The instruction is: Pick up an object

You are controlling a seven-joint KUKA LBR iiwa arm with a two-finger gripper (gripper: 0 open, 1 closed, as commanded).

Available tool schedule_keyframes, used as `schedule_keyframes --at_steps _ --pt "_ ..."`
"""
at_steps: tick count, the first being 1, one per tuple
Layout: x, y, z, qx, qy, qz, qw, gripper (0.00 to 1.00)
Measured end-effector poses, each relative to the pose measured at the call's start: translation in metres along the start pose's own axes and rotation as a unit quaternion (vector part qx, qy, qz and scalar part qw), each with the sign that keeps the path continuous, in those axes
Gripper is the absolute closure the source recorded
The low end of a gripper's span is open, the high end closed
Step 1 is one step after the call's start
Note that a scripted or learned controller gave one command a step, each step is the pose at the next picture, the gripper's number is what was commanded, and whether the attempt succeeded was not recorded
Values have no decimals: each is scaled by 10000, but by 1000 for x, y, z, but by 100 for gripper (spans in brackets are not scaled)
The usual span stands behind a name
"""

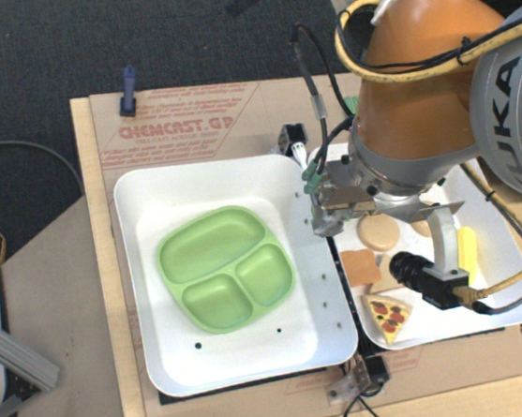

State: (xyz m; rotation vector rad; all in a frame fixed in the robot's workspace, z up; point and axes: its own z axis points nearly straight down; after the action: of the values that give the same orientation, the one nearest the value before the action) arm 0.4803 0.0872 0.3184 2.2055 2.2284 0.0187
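Several toy foods lie in the right bin (464,327): a pizza slice (389,315) at the front, an orange-brown square (361,265) behind it, a round tan disc (377,232) and a yellow stick (468,253) to the right. My gripper (388,206) hangs low over the back of this bin, just above the tan disc, and the orange wrist hides most of it. I see nothing held in it.
The left bin (166,356) holds a green divided plate (226,268). The arm covers the back half of the right bin. Both bins sit on a cardboard sheet (185,127) with a blue clip (127,92) at its far edge.
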Motion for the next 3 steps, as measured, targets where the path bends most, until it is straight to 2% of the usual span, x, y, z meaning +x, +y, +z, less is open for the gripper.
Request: schedule_keyframes --at_steps 1,2,3 --pt "24 68 -226 -46 -3 32 10000 100" --pt "74 11 -130 110 -26 22 9999 100" --pt "141 17 -194 33 -3 23 10000 100"
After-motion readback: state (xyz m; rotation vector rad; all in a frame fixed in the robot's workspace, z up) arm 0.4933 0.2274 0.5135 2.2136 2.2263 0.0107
